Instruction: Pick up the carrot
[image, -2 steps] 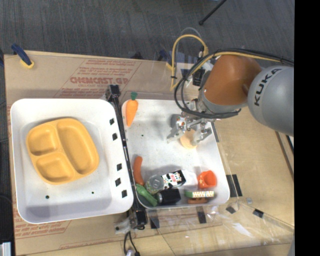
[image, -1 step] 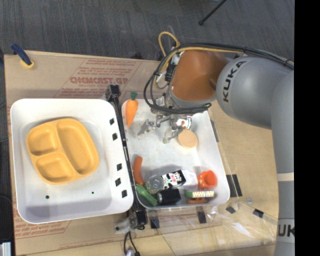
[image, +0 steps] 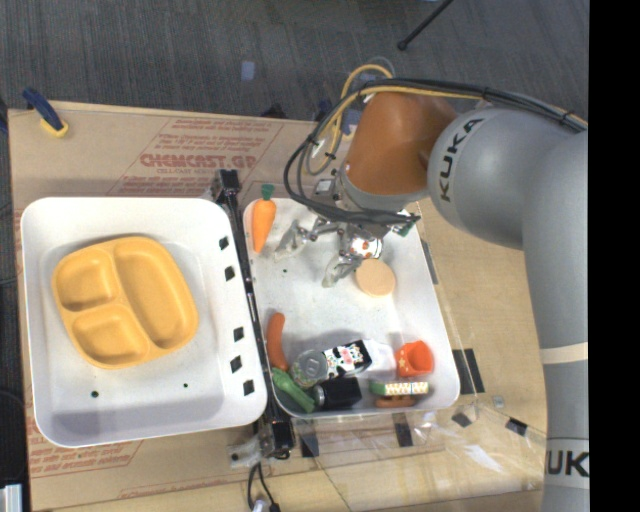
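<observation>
Carrot (image: 262, 221) lies in the right bin's (image: 432, 300) 11 o'clock corner. Tool (image: 318, 255), fingers spread apart and empty, hovers at the carrot's 4 o'clock; it should centre across the carrot's width before descending.

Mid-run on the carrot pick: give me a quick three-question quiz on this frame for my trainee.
1. True or false: the carrot lies in the right bin, in its far left corner.
2. Multiple choice: what sits in the left bin? A) a yellow divided tray B) a blue bowl C) a green cup
3. Fill in: the hand hangs over the ___ bin, with nothing seen between its fingers.

Key: 1 true; 2 A; 3 right.
</observation>
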